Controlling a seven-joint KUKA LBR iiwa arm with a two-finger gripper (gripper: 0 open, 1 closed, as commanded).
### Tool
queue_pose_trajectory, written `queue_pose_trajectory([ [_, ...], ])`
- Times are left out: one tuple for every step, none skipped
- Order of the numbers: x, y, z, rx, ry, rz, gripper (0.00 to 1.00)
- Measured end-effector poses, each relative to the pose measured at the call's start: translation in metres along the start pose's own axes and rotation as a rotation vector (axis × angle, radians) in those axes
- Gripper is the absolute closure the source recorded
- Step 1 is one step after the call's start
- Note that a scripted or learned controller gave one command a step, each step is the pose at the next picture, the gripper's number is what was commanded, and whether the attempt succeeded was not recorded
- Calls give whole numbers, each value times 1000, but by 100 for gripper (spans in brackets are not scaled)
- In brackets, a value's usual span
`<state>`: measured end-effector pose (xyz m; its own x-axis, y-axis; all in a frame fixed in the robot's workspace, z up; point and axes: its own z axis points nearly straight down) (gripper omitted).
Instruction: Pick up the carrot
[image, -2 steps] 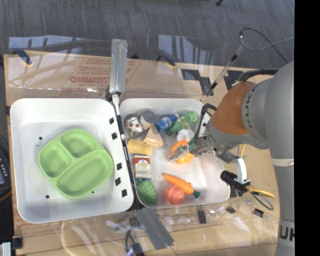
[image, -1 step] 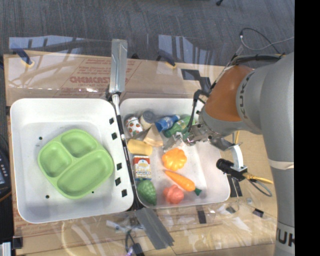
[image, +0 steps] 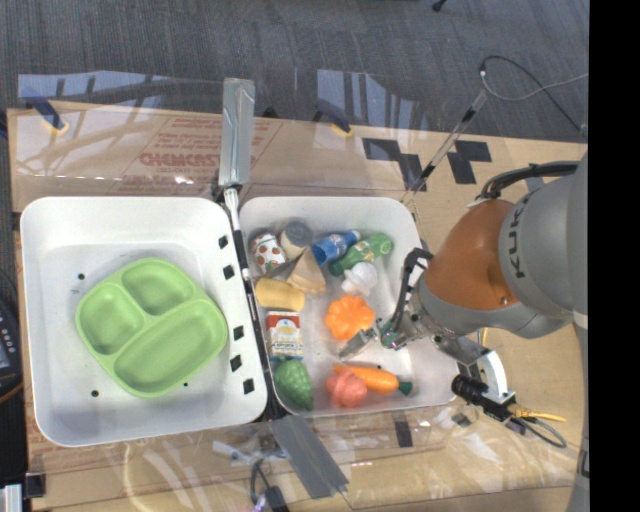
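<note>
The carrot (image: 372, 379) is orange with a green stub at its right end. It lies flat near the front wall of the right bin (image: 330, 207), its tip touching a red toy vegetable (image: 346, 391). My gripper (image: 372, 339) hangs low in the same bin, just behind the carrot and at the right side of an orange pumpkin (image: 348, 316). It seems to be apart from the carrot. The grey arm with its orange band (image: 468, 272) comes in over the bin's right wall.
The right bin is crowded: a green vegetable (image: 293, 383), a small labelled can (image: 285, 335), a yellow piece (image: 279, 295), a blue bottle (image: 334, 246), a green bottle (image: 364, 252). The left bin (image: 50, 400) holds a green divided plate (image: 150, 326).
</note>
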<state>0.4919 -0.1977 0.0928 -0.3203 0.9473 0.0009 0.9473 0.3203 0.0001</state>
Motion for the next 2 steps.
queue_pose_trajectory([
  [-29, 44, -57, 0, -2, 104, 0],
  [-15, 8, 0, -1, 0, 40, 0],
])
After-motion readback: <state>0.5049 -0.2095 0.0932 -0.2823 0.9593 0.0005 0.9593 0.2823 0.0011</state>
